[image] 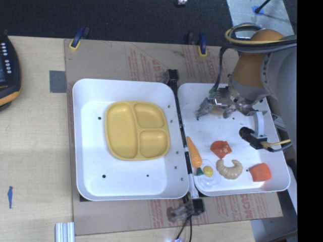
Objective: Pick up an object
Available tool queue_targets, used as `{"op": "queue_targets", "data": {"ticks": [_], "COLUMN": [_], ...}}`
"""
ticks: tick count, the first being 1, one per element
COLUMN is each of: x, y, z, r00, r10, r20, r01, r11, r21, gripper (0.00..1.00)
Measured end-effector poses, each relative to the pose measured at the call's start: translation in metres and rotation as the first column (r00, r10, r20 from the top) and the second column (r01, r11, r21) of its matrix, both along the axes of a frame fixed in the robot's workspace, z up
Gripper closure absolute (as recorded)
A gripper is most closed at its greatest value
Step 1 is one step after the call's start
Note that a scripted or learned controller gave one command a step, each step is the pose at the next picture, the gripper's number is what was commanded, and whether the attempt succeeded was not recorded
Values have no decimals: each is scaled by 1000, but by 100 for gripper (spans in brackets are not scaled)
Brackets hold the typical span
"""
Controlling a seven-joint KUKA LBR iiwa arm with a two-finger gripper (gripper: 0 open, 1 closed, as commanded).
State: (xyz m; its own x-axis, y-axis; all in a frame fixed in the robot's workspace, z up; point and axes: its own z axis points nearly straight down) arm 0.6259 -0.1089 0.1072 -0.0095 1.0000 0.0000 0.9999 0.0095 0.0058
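Poised at the upper part of the right-hand shallow white bin [275,183], the hand [218,106] hangs spread wide and empty, above the small red block [220,148].

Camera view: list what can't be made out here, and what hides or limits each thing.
- Gripper: too small and dark against the right bin to read its fingers or whether it holds anything.
- Small yellow-green item beside the carrot: too small to identify.
- Arm's upper part: cut off by the right edge.
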Motion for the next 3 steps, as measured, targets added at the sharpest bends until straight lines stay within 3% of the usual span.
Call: {"op": "queue_targets", "data": {"ticks": [1, 2, 3], "x": [-63, -116, -113], "y": [-30, -26, -27], "z": [-17, -16, -5], "r00": [1000, 1000, 1000], "r10": [-10, -7, -6], "r20": [-16, -16, -11], "r01": [10, 7, 6], "r11": [1000, 1000, 1000], "r21": [0, 2, 0], "gripper": [0, 0, 100]}}
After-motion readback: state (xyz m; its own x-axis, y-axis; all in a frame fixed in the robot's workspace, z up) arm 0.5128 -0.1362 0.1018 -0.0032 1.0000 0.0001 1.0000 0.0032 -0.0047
